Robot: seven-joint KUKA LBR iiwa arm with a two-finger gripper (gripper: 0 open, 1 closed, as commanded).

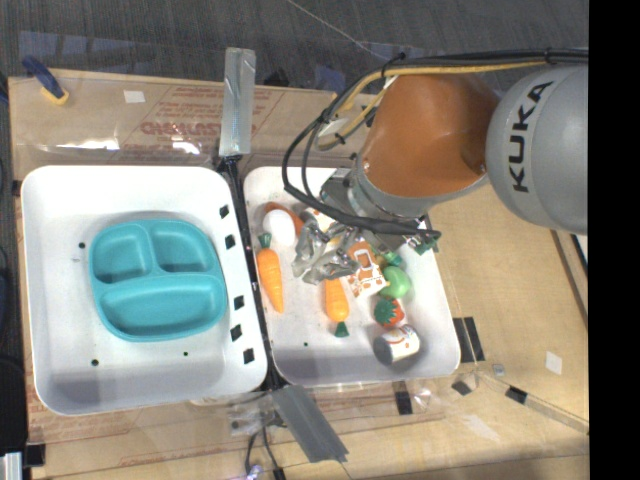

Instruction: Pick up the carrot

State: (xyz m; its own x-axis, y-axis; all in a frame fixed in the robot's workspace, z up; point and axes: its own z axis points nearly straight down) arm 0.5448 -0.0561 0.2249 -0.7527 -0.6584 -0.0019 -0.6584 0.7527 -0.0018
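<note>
Two white bins side by side on the bench: left bin point(45, 268) with a teal divided plate point(155, 278) lying flat in its middle, right bin point(445, 343) crowded with toy food. In the right bin, one carrot point(270, 278) lying lengthwise along the left wall, green top toward the far end, just beside the divider; a second, shorter carrot point(336, 301) near the middle, green tip toward the near side. Between and beyond them, a white egg-like piece point(280, 228) at the far left corner with something orange-red just behind it. To the right, a green round item point(397, 281), a red-and-green item point(389, 311) just near of it, and a grey-white can point(397, 346) at the near right. Grey arm point(545, 148) reaching in from the right, orange band point(425, 133) above the wrist, black and yellow cables looped over the far side. Gripper point(322, 256) low over the bin's centre, between the two carrots and just far of the shorter one; metal fingers apparently a little spread, nothing visibly pinched, though glare and clutter make this hard to judge. Neither carrot lifted.
</note>
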